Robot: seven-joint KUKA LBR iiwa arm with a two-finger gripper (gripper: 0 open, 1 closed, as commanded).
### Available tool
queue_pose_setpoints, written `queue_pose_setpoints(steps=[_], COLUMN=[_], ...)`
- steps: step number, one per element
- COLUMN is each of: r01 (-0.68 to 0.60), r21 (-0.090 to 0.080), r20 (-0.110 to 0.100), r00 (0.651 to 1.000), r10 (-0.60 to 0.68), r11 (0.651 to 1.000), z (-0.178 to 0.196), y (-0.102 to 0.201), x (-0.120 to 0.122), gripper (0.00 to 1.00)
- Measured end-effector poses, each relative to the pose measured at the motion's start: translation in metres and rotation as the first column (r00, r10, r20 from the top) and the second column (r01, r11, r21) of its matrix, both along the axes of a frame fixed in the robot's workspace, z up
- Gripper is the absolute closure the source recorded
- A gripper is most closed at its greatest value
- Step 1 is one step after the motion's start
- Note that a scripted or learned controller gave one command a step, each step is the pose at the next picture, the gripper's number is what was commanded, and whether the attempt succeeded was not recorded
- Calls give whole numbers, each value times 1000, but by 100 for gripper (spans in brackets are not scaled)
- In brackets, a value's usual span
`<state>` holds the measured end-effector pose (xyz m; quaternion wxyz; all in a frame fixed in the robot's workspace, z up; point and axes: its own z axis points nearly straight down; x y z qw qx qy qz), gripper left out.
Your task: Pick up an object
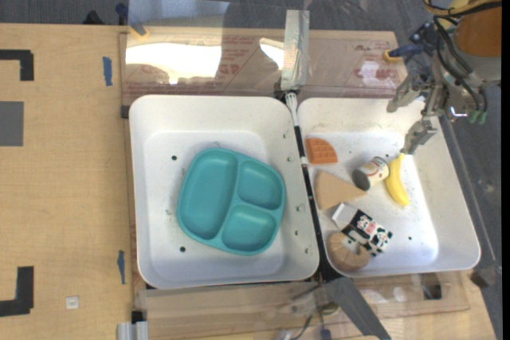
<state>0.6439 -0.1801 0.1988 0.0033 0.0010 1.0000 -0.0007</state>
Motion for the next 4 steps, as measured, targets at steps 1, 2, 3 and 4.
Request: queue_pose_setpoints(steps=[1, 2, 3, 4], r01=[-152, -114, -115, -203], r21=[0, 0, -4, -7], r20=[3, 5, 23, 13], r00=[988, 993, 993, 979], r10=[152, 114, 115, 203], r11=[988, 994, 993, 979], z=[-101, -109, -95, 48], y=[65, 82, 83, 32], x=[19, -52, -47, 7], gripper=[0, 0, 100, 100])
